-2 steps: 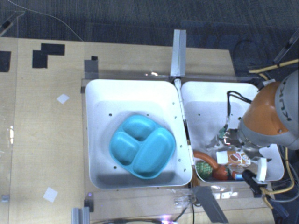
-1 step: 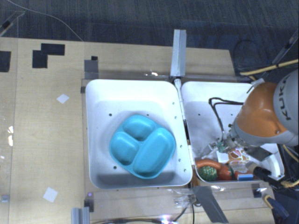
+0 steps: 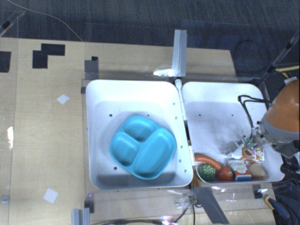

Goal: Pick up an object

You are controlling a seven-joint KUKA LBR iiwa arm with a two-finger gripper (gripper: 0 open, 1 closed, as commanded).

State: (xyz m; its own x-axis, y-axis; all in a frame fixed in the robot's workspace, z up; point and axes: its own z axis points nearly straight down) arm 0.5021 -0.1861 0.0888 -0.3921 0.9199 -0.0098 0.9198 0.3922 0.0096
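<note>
wooden bench (image 3: 42,139) — two white bins (image 3: 101,125), dark carpet (image 3: 140,8) beyond, claw (image 3: 247,144) grip unclear

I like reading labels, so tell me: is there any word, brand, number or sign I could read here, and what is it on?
No text can be read.
Small packets in the right bin, by the gripper: colourful print, too small and blurred to read.
Carton at that bin's front edge: red, white and blue print, unreadable.
Blue divided plate in the left bin: no marking.
Black shapes on the bench: plain blocks, not letters.
</note>
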